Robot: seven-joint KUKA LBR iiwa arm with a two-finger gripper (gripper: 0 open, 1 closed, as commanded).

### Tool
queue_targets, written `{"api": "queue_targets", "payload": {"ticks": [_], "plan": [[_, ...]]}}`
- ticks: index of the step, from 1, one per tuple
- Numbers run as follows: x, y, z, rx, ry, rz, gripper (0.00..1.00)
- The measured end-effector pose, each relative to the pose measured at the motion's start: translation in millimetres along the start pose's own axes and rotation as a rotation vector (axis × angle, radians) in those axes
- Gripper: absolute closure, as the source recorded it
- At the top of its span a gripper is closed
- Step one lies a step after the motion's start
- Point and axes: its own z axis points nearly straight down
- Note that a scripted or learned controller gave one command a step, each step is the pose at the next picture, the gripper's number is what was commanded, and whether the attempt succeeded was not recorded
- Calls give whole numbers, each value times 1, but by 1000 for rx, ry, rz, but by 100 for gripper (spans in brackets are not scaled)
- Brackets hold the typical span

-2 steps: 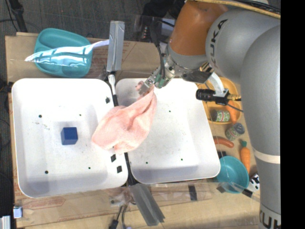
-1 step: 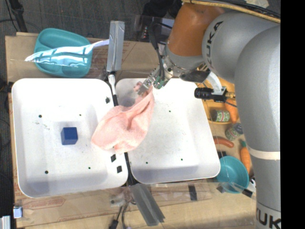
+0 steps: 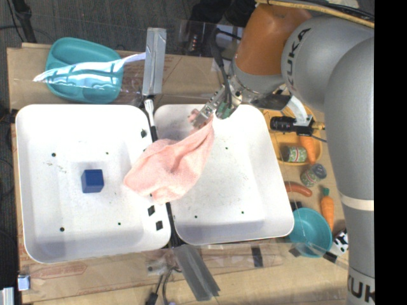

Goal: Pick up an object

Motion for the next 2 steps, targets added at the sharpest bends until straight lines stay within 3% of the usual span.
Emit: {"api": "queue_targets", "payload": {"ticks": [1, 2], "plan": [[-1, 5, -4, 0, 1, 23, 100], [1, 9, -1, 2, 3, -50, 100]]}}
